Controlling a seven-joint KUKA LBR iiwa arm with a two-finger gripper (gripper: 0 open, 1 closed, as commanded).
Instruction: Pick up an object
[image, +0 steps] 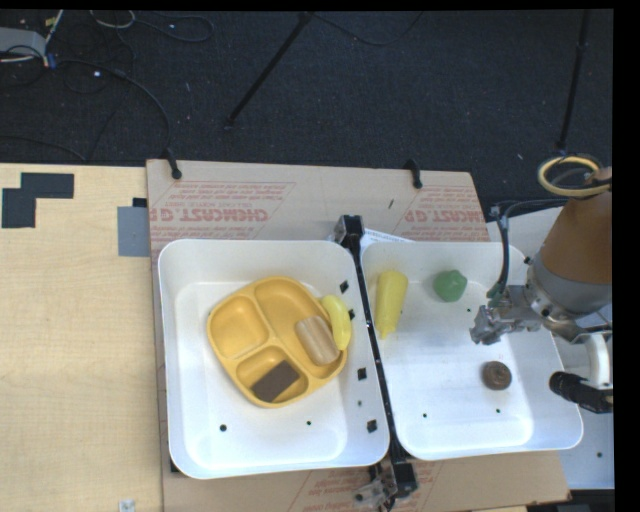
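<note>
1. Dark floor with black cables fills the top, and below it we see a light wooden bench (70, 350) with a brown cardboard sheet (310, 205) under two white bins.
2. We see the left bin (200, 430) holding a yellow tray (235, 325) with three little sections.
3. We see a brown block (277, 380) in the tray's lower section and a tan roll (317, 339) in its right section.
4. We see a small yellow piece (338, 320) resting on the tray's right rim.
5. We see the right bin (450, 435) with three things in it, well apart from each other.
6. A long yellow object (387, 300) lies near the wall between the bins, a green ball (450, 286) sits near the top, and a round brown object (497, 375) sits lower right.
7. We see the arm (580, 250) come in from the right, with the gripper (490, 328) over the right side of the right bin, just above the round brown object.
8. We cannot tell if its tips are open or closed, and we see nothing between them.
</note>
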